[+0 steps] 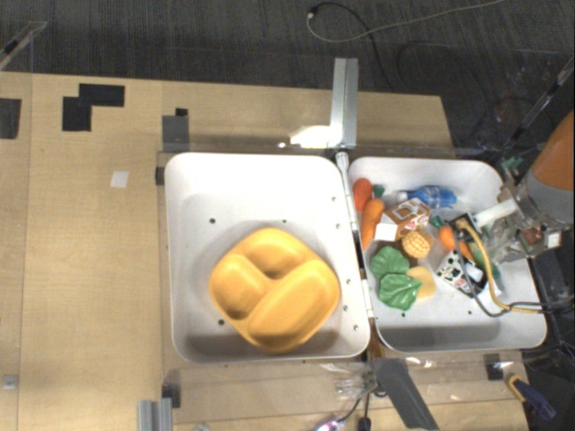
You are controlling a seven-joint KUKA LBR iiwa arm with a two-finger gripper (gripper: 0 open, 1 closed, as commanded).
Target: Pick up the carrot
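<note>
Probably light, stiff, slick plastic, the carrot [370,221] wants gripping mid-length; whether the gripper [503,233] is wide, I cannot tell.

glossy plastic carrot [371,223], smooth white bins [193,196]

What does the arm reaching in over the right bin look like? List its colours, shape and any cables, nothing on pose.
At the camera view's right edge, the arm shows a rounded orange band above a grey wrist section. Below it, the gripper is a cluster of pale grey and dark parts, blurred, with small green and red specks. A black cable with a yellow stretch loops from it over the shallow white right bin.
</note>
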